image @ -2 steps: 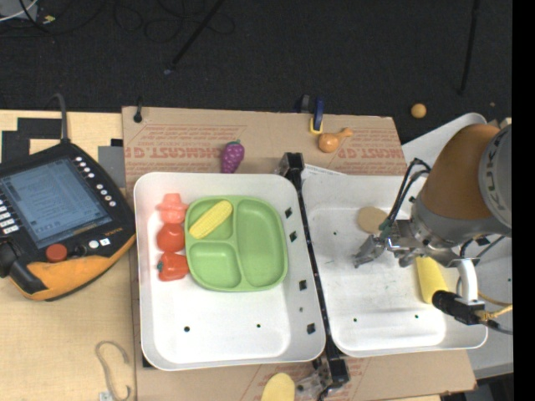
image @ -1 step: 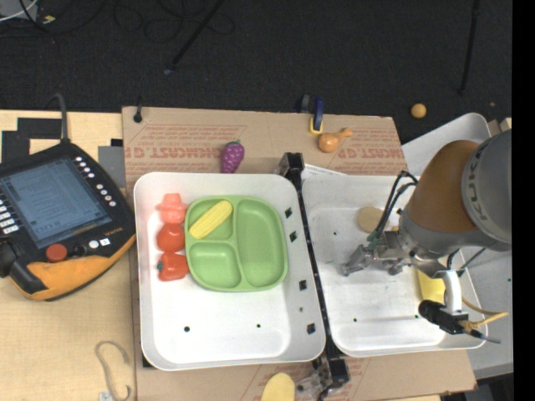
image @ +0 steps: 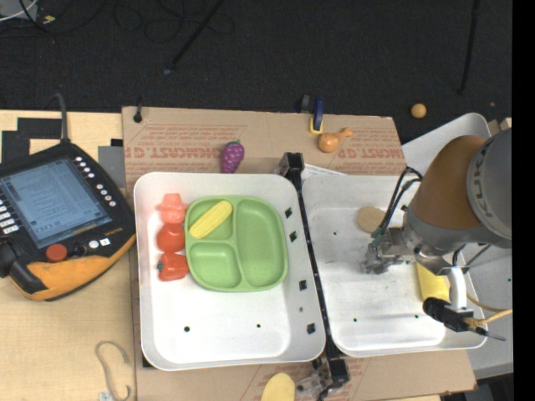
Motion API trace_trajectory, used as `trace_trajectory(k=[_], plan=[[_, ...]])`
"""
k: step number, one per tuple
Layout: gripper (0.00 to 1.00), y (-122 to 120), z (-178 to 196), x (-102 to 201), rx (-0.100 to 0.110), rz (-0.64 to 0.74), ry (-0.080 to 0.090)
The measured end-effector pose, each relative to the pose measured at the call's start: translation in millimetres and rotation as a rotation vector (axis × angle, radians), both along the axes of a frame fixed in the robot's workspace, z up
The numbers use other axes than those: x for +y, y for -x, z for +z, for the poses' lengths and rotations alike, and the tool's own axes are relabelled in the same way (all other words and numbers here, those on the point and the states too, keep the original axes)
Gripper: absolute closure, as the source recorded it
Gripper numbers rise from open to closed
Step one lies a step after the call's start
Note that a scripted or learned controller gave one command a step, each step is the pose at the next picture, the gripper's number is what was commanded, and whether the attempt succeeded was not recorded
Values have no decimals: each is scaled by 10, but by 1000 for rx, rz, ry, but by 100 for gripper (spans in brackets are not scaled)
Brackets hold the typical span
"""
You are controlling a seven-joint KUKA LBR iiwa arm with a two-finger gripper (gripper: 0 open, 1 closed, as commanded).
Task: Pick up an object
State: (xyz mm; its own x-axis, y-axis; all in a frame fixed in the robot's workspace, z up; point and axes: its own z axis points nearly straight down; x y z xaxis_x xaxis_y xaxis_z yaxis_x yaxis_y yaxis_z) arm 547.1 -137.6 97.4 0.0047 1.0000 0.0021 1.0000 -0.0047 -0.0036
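My gripper (image: 382, 255) low in right bin (image: 368, 324), near middle. Cannot tell its state from this slant, nor whether anything held. Closest candidate: tan round object (image: 370, 218) just beyond, far side. Yellow block (image: 432, 284) at right, part hidden under my arm. Left bin (image: 217, 341) carries green divided plate (image: 238, 245) with toy corn (image: 208, 217), red pieces (image: 170, 249) alongside. Risk: closing on bare floor, or nudging tan piece against far wall.

Bright even overhead light, soft shadows, slightly soft focus, dark background
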Motion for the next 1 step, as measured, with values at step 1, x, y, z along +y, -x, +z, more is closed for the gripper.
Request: trace_trajectory(k=[1], plan=[[100, -46, 430, -20, -4, 4, 2]])
